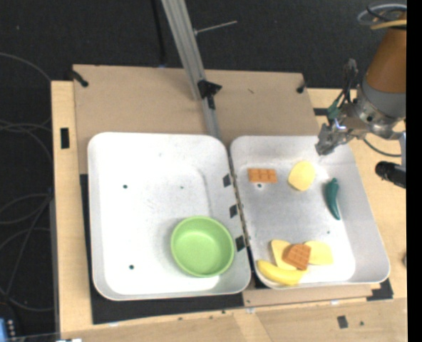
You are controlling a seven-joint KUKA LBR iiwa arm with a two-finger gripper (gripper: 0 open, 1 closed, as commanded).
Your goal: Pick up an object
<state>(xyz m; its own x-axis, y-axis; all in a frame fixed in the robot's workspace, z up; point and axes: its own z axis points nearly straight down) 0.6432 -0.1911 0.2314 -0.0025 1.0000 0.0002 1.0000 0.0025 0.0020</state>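
The left bin [125, 162] carries a single green bowl [202, 245], seated upright near its lower right corner and close to the divider between the two bins. The right bin [268, 152] carries every other candidate for the pick. Nearest the divider, in the upper part of that bin, lies a small orange waffle-like block [261, 176], flat and well apart from its neighbours. Below it, against the bin's lower edge, sits a cluster: a banana [279, 273] at the very front, with yellow slice-shaped pieces [319, 254] and a brown cracker-like piece [296, 256] lying on or against one another above it; which piece overlaps which is not resolvable. Further right, a rounded yellow item, probably a lemon [302, 176], rests alone near the upper middle of the bin. Just beside it to the right lies a dark green pepper-shaped item [333, 199], elongated and pointing roughly toward the lower edge. The gripper [326, 145] stands over the upper right corner of the right bin, near the lemon and above it in the view, apart from every object. How far the tool is open cannot be determined at this resolution, and nothing is seen held in it. Assessment: the approach step is in hand, with no object yet engaged. The next move calls for selecting a target, aligning over it, most plausibly the isolated lemon or pepper-shaped item, then descending to straddle it before closing.
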